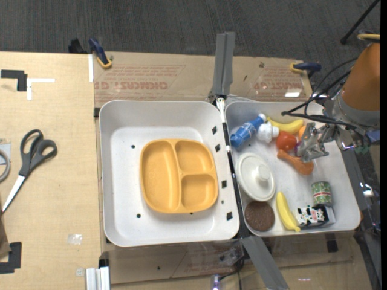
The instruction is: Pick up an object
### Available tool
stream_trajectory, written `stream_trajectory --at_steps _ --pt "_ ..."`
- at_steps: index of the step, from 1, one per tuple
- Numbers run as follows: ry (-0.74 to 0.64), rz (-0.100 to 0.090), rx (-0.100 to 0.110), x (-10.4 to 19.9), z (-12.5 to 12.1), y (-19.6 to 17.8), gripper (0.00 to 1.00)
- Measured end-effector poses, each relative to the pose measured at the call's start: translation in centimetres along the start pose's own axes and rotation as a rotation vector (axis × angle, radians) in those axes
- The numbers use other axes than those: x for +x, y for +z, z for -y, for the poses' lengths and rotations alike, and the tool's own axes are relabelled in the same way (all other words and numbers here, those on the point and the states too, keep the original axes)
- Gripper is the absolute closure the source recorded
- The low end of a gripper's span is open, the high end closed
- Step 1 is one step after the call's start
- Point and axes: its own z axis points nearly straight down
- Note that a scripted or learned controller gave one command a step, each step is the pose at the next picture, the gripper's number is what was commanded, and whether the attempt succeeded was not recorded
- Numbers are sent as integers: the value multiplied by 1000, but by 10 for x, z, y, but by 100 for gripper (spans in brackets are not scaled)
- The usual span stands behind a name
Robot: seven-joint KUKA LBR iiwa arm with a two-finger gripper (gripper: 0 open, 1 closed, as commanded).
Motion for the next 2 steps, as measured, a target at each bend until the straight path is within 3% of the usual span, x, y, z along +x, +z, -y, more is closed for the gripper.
stream_trajectory --at_steps 1,2 --pt "83 -2 -2 -7 -43 -121 100" --pt "84 -3 -3 -7 -43 -121 0"
